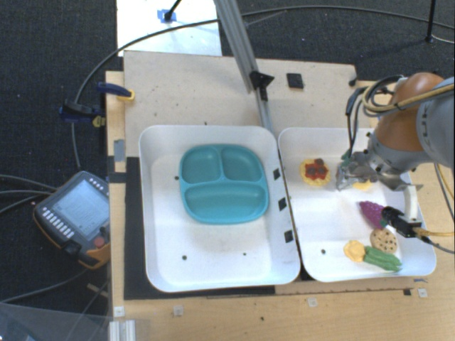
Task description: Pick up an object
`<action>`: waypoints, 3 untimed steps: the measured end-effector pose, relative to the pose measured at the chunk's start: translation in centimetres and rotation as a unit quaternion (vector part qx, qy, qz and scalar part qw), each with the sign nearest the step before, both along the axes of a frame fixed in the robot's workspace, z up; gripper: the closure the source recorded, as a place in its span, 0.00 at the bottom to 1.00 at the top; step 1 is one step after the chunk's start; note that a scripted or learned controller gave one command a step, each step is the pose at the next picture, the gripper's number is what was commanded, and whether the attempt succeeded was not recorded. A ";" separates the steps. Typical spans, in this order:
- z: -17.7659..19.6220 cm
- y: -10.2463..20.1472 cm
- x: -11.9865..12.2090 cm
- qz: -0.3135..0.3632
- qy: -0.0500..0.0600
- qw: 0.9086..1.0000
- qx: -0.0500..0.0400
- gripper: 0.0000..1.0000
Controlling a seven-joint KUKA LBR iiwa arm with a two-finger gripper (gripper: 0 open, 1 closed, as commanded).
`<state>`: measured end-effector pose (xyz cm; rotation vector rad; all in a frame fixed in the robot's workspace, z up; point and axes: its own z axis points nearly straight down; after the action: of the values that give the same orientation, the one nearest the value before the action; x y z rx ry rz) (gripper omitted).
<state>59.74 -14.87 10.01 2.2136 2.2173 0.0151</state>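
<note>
Small round pizza-like toy with red topping (315,171): probably light, stiff plastic, best pinched across its rim. Lying in right-hand white bin (334,261), just left of gripper (346,178). Gripper low over bin floor beside a yellow piece (362,185); cannot tell its opening or any hold. Purple toy (371,212), cookie (383,241), green pod (383,260) nearer front.

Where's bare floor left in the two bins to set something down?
Left bin: open floor below the teal divided plate. Right bin: bare patch between the small pizza toy and the yellow piece. Crowded at its right, around the gripper, purple toy, cookie and green toy.
</note>
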 end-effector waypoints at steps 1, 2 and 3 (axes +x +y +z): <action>4.4 0.3 0.6 0.002 0.004 1.000 -0.001 1.00; 10.1 -0.4 1.6 0.002 0.002 1.000 -0.001 1.00; 10.7 -0.4 1.7 0.002 0.005 1.000 -0.001 1.00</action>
<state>61.41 -15.23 20.76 2.2125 2.2265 0.0034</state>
